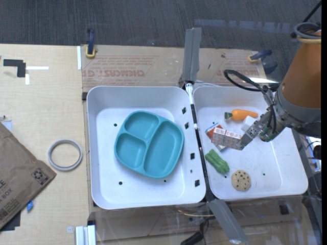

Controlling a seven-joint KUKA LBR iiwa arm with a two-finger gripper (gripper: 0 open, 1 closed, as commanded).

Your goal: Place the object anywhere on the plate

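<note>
Nearest me lay the cookie (240,180), right of the blue plate (148,144). Also right of that plate, the gripper (244,141) pressed onto the small carton (225,137), perhaps grasping it; I could not tell.

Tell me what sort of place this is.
Probably a robotics lab test bench, not a kitchen: a grey-and-orange arm reaches over two white bins, toy food such as a carrot lies in one, and a cardboard sheet is clamped behind.
</note>
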